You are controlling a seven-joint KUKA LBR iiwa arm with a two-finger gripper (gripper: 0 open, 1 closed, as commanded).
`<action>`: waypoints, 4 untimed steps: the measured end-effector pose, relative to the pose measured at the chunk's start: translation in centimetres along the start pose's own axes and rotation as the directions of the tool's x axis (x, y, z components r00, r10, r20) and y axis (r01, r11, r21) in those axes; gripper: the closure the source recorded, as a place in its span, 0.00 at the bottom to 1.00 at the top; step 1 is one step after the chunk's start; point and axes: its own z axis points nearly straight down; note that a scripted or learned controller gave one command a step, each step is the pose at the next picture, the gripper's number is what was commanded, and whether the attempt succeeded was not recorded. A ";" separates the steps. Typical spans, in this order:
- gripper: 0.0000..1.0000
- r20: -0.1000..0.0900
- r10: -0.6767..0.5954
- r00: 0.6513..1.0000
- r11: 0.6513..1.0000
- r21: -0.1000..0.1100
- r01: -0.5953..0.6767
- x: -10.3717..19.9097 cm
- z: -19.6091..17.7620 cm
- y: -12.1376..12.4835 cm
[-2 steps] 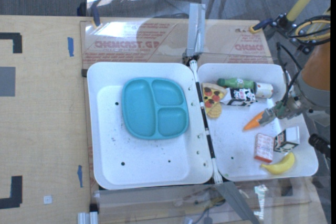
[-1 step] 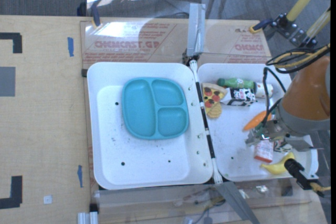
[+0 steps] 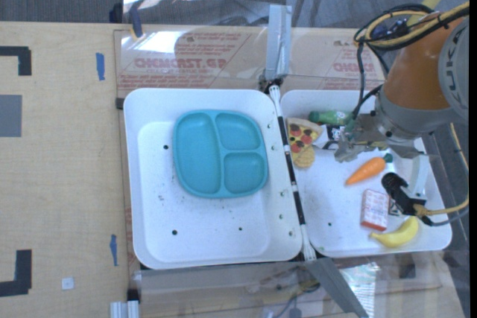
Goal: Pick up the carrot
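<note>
- Orange, smooth and tapered, the carrot (image 3: 365,171) lay on the floor of the right bin (image 3: 328,216), near its middle. It was slanted, with its green-tufted end up towards the right and its point down to the left.
- Grey metal, the gripper (image 3: 349,150) hung just beside the carrot's upper left; whether the claw was spread or pressed together could not be told.
- Close on the carrot's near side lay a flat red-and-white packet (image 3: 374,208), and beyond it a curved yellow banana (image 3: 396,233) by the bin's front corner.
- To the left, by the wall between the bins, sat a wedge of toy pizza (image 3: 303,133) with a round tan biscuit (image 3: 302,157) just below it.
- A long green item (image 3: 328,116) lay along the far wall, behind the gripper.
- The left bin (image 3: 149,197), white, shallow and round-cornered like its neighbour, with dark specks on the floor, held a glossy teal plate (image 3: 220,153) moulded into three compartments.
</note>
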 end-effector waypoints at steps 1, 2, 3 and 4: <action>1.00 -0.001 0.012 1.000 1.000 0.003 -0.012 -6.2 -3.4 -7.2; 1.00 -0.002 -0.179 0.984 0.984 0.002 0.179 -4.3 -0.1 -7.1; 1.00 -0.002 -0.118 0.993 0.993 0.003 0.118 2.3 0.1 -7.0; 1.00 0.002 -0.277 0.961 0.961 -0.002 0.277 -6.1 -4.1 -6.0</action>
